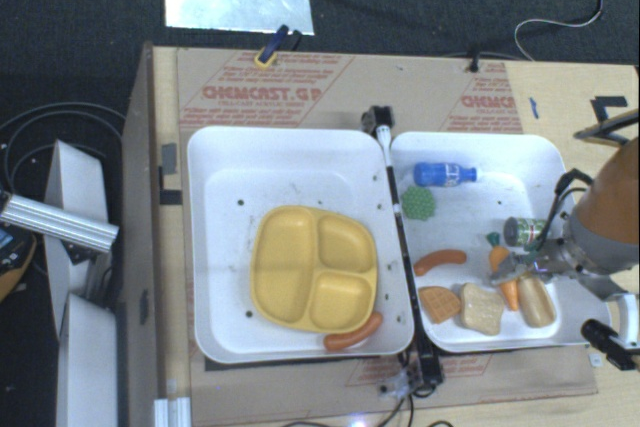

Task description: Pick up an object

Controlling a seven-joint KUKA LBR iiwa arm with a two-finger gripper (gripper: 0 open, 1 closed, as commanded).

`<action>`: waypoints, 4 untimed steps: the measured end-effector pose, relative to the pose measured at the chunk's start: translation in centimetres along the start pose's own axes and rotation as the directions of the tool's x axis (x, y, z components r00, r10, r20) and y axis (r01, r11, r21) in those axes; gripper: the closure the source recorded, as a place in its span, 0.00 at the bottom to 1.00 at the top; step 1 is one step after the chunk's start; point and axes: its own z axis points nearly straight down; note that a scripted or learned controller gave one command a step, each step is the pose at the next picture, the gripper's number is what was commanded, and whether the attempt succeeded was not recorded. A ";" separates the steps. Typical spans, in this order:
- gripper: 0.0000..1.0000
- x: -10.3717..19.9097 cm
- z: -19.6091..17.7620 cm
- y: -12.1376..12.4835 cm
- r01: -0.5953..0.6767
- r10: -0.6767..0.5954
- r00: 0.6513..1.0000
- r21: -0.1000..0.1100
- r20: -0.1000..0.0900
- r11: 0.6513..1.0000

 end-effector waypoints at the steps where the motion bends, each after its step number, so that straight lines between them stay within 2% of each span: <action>1: 0.00 -0.9 -0.1 9.0 0.003 -0.003 1.000 -0.003 0.001 1.000; 2: 0.00 1.8 -0.1 13.1 0.004 -0.004 1.000 -0.003 0.001 1.000; 3: 0.00 -0.5 0.0 7.5 0.000 0.000 1.000 0.001 0.001 1.000; 4: 0.00 4.1 0.0 2.5 0.001 -0.001 1.000 0.001 -0.001 1.000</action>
